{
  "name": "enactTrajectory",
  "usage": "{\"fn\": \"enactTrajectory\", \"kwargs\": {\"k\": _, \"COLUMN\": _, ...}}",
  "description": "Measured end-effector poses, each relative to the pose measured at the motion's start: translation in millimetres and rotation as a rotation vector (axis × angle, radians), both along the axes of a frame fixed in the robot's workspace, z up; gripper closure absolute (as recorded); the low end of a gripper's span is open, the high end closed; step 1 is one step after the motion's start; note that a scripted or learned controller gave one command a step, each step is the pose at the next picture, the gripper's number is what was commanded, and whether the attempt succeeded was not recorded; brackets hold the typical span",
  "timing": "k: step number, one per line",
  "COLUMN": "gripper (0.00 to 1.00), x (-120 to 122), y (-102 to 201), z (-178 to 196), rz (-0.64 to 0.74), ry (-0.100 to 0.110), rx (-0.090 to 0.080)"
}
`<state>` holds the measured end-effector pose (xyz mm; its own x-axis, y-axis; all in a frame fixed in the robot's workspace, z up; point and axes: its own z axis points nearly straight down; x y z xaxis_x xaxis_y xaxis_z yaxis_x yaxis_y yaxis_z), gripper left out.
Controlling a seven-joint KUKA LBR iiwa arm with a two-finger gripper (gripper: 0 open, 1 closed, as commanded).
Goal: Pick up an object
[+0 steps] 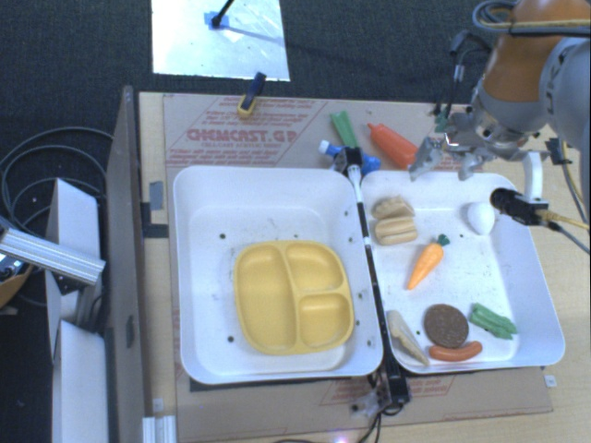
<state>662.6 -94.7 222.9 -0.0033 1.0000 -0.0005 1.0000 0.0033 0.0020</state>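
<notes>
The gripper (pixel 445 161) hovers over the right bin's (pixel 540 284) far rim, fingers spread, holding nothing. Descending here risks striking that rim, missing the bread (pixel 393 221) and egg (pixel 479 218).

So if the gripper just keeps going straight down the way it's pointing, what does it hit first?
Probably bare floor at the back of the right bin. The gripper hangs over its rear edge, beside the white egg; depth is unclear from this slant.

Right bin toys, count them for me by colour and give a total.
Orange: 2, a carrot and a sausage
Beige: 2, a bread roll and a wedge
White: 1, an egg
Brown: 1, a round patty
Green: 1, a pea pod
Total: 7
</notes>
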Motion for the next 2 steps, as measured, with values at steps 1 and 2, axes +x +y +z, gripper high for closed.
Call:
{"fn": "enactTrajectory", "kwargs": {"k": 1, "gripper": 0.00, "x": -25, "y": -9, "z": -117, "rz": -0.003, "ry": 0.009, "rx": 0.001}}
{"fn": "enactTrajectory", "kwargs": {"k": 2, "gripper": 0.00, "x": -71, "y": -28, "z": -135, "rz": -0.007, "ry": -0.011, "rx": 0.002}}
